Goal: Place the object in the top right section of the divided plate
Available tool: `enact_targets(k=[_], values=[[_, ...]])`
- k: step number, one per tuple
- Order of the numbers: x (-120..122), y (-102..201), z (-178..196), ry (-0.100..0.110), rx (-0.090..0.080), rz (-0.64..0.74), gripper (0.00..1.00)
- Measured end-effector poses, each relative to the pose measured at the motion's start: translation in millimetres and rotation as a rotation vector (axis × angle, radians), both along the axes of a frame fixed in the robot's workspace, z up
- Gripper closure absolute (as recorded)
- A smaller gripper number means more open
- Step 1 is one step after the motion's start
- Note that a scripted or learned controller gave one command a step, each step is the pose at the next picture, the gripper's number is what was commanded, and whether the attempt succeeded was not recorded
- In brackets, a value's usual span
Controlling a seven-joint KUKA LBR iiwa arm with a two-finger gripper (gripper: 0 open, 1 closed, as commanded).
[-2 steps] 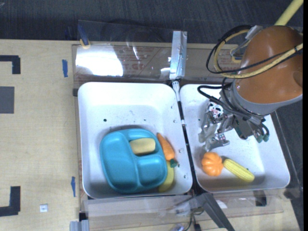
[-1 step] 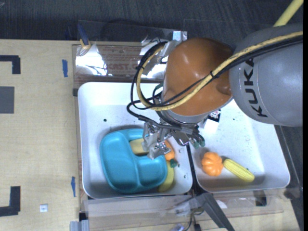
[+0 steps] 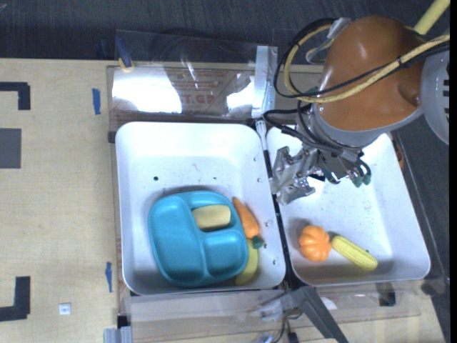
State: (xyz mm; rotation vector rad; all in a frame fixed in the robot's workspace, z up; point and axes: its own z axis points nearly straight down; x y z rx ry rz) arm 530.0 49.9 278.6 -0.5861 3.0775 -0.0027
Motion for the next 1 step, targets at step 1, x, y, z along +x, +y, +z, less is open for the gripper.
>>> enact_targets(k=[1], values=[[-26.9, 72.4, -186.0, -0.004, -0.001, 0.473, 1.0]])
